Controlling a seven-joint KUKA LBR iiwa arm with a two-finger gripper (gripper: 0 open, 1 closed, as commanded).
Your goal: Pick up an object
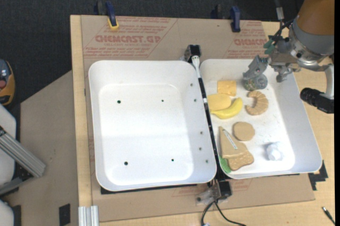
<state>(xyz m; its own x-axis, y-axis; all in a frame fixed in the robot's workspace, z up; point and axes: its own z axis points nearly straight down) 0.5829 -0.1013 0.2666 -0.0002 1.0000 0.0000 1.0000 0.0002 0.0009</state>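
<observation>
The right bin [300, 129] holds several food-like items. A yellow cheese block [227, 87] lies at its upper left, with a yellow banana [226, 106] just below it. To the right is a tan croissant [257, 103]. Lower down are a round brown cookie [244, 131], a tan sandwich wedge [235, 151] on something green, and a small white object [273, 151]. My grey gripper [255, 78] hangs over the bin's upper part, just above the croissant and right of the cheese. I see nothing held in it.
The left bin [106, 113] sits beside the right one, with a black divider strip [202, 97] between them. Blue clamps [111, 14] [234, 17] pin the board at the back. The arm's orange band [317, 5] fills the upper right.
</observation>
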